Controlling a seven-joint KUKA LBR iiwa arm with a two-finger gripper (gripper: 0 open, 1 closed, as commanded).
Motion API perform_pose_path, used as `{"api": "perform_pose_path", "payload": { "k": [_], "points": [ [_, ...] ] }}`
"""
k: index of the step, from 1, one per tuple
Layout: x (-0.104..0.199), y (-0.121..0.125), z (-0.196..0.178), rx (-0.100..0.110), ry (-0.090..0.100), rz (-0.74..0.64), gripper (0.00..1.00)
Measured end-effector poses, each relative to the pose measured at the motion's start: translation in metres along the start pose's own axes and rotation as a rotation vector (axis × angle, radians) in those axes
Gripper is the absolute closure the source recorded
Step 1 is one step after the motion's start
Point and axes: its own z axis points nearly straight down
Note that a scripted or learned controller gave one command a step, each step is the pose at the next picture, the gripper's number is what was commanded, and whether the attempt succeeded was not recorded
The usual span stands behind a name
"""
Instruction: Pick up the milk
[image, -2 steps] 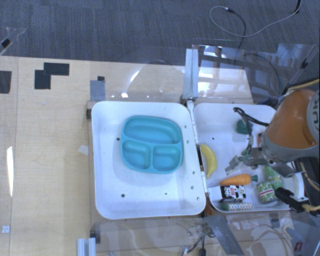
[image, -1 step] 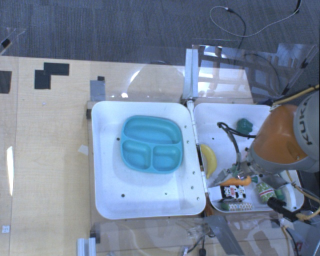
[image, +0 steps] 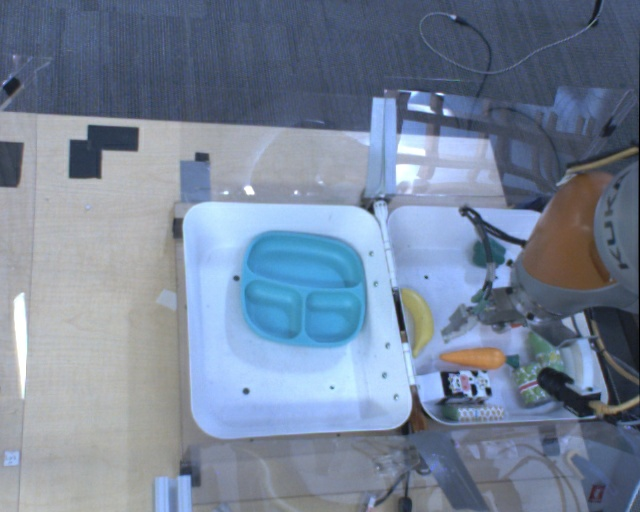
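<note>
Milk carton (image: 467, 384): small, white with black patches and a red mark. It sits in the front-left corner of the right bin (image: 430, 250), close to the front wall. Too small to tell whether it is upright or on its side.

Just in front of it is a dark strip with pale dots (image: 470, 410), touching or nearly touching the carton. Can't tell if it is a separate thing or part of the carton.

Gripper (image: 468, 315): over the middle of the right bin, on the arm (image: 570, 250) reaching in from the right, orange band showing. Jaw state: cannot tell from this angle, the tip is a blur of grey metal. Nothing visibly held.

Milk vs jaws: the carton is apart from the gripper, toward the front of the bin and roughly in line with the tip. No contact. The carrot (image: 474, 357) lies crosswise between the two, just behind the carton and just in front of the gripper tip.

Other contents of the right bin:
- banana (image: 418, 320) along the left wall, left of the gripper
- green speckled item (image: 528, 384) right of the carton, near the carrot's right end; can't identify it

Left bin (image: 215, 330): holds a blue divided plate (image: 303, 288), roughly centred, well apart from the gripper.
</note>
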Motion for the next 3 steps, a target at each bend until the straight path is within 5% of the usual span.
{"api": "perform_pose_path", "payload": {
  "k": [1, 2, 3],
  "points": [
    [-0.073, 0.032, 0.028, -0.007, -0.003, 0.002, 0.00],
    [-0.097, 0.001, 0.028, -0.010, -0.004, -0.061, 0.00],
    [-0.096, -0.001, 0.028, -0.013, -0.007, -0.172, 0.00]
  ]
}}
